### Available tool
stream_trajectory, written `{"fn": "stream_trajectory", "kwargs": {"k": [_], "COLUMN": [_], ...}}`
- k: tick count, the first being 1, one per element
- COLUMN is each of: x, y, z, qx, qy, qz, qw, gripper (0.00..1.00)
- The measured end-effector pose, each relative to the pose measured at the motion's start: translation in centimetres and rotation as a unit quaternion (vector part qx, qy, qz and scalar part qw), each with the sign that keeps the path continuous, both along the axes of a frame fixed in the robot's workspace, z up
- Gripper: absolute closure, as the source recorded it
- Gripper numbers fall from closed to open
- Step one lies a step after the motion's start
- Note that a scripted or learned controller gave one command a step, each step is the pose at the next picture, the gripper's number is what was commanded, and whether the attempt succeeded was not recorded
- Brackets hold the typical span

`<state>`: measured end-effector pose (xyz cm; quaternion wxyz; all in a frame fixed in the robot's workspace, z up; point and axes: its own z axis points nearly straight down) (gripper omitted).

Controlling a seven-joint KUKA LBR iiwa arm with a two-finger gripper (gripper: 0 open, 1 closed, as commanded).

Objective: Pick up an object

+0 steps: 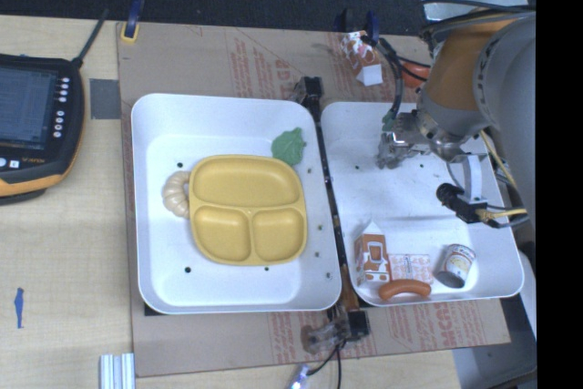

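2 white bins side by side on the table [64, 287], pincer [397, 150] low over the right bin's [364, 127] upper part, apparently touching nothing, carton [372, 256], sausage [404, 290], can [455, 265] along its near edge, yellow tray [246, 208] in left bin [164, 287].
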<state>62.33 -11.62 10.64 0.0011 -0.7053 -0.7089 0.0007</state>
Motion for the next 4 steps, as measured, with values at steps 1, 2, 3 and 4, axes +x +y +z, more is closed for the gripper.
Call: {"fn": "stream_trajectory", "kwargs": {"k": [1, 2, 3, 4], "x": [3.4, 1.8, 1.8, 3.3], "y": [2.2, 6.4, 6.4, 1.0], "z": [11.9, 11.8, 12.9, 13.9], "qx": [-0.0006, -0.0004, -0.0006, -0.0006], "qy": [-0.001, 0.001, 0.002, 0.0], "qz": [0.0, 0.0, 0.003, -0.001], "qw": [1.0, 1.0, 1.0, 1.0], "gripper": [1.0, 1.0, 1.0, 1.0]}}
